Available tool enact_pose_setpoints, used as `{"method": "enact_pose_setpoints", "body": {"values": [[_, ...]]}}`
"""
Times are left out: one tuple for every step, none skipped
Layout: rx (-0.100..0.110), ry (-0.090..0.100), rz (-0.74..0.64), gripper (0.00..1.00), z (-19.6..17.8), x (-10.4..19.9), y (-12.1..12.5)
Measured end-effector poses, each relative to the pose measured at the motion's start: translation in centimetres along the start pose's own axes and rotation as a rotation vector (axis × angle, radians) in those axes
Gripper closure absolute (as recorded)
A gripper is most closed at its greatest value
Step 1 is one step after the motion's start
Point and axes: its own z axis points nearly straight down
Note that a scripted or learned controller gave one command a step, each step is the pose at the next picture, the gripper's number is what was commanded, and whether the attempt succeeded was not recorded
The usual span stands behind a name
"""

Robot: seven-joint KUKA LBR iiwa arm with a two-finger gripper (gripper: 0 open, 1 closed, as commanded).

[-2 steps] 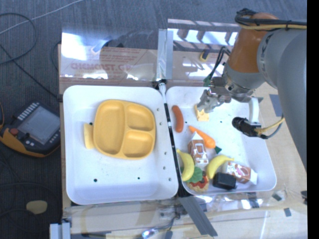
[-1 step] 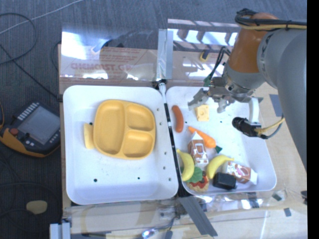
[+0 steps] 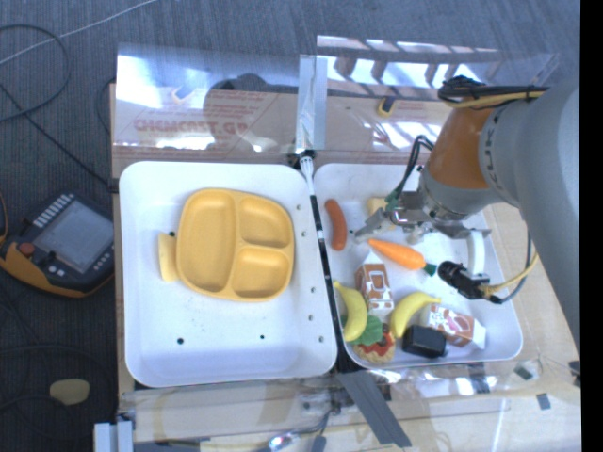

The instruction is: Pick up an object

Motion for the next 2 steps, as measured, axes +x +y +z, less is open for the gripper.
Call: {"method": "enact_pose_setpoints", "body": {"values": [[0.011,0.001,-0.093,0.00,-8.9,-3.5,6.1],[0.009,0.001,0.028,0.00,-0.3,-1.4,-0.6]]}}
